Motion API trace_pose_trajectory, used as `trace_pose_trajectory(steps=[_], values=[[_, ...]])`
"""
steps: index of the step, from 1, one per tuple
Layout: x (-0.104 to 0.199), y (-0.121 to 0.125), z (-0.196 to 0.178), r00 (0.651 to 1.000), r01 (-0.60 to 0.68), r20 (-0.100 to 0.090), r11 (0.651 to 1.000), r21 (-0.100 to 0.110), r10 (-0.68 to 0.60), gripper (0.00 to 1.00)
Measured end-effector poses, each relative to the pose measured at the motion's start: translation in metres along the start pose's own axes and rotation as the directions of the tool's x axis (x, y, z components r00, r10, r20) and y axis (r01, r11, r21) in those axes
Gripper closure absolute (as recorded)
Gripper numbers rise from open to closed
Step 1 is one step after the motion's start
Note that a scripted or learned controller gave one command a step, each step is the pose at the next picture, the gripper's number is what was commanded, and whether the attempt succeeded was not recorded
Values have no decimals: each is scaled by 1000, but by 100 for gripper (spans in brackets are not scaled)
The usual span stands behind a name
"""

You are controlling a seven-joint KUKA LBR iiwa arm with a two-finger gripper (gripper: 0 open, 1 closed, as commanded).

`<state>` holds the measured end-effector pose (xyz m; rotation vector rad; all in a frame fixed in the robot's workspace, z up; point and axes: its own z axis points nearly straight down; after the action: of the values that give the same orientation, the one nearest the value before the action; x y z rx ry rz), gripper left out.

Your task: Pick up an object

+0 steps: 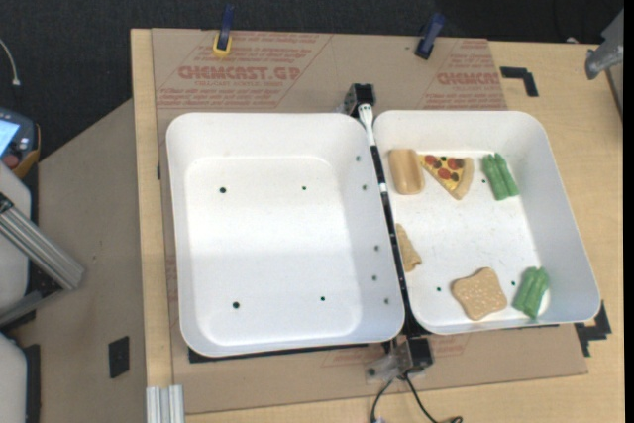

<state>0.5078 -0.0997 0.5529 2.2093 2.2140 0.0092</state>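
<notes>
Pick not yet begun: all items lie loose in the right bin (555,203).

Nearest: toast slice (479,294) beside a green pod (532,292), well apart from the rest. Farther: bread roll (404,170), pizza slice (448,172), second green pod (500,176). Approach the toast vertically, clear of the bin wall. Jaws state and position relative to the toast: cannot tell.

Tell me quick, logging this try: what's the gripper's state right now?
Gripper: cannot be told from this camera view.
</notes>
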Motion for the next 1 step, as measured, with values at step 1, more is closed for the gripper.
trace_pose_trajectory(steps=[1], values=[[0, 1, -11, 1000, 1, 2, 1000, -5, -1, 100]])
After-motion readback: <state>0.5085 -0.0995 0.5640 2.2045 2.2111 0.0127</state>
